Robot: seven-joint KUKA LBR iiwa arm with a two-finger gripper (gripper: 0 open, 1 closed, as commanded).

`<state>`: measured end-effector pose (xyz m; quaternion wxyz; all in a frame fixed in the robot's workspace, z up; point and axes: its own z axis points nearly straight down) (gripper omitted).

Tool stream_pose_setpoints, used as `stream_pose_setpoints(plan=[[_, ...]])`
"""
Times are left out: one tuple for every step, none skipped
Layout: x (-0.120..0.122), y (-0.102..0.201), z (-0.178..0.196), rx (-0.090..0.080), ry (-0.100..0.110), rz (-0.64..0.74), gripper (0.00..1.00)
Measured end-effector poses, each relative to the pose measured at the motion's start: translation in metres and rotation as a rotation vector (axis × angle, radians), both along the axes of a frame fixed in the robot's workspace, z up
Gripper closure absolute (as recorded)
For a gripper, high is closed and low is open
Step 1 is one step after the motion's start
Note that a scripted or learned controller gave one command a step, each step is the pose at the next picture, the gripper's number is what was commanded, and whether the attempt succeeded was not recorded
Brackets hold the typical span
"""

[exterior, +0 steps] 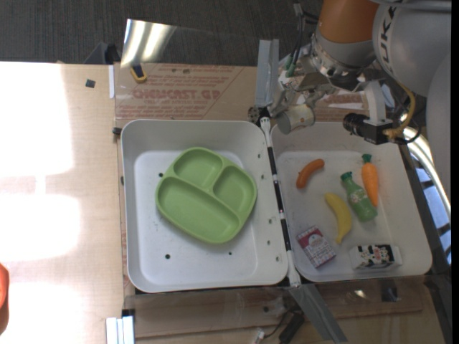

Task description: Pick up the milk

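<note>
The milk (374, 256) is a small white carton with black cow patches. It lies on its side in the front right corner of the right bin (423, 224). My gripper (292, 115) hangs over the back left corner of that bin, near the wall between the two bins. It is far from the milk and well above the bin floor. Nothing shows in its grasp.
The right bin also holds an orange sausage (310, 172), a green bottle (358, 196), a carrot (370, 180), a banana (341, 216) and a pink carton (316, 246). A green divided plate (206, 194) lies in the left bin (136, 213). A cardboard sheet (179, 92) sits behind the bins.
</note>
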<state>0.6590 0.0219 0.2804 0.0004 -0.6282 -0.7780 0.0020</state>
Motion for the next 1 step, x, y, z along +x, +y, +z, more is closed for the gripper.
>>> stream_pose_setpoints(plan=[[-0.0604,0.0074,0.0211,0.002,0.0,0.368,1.0]])
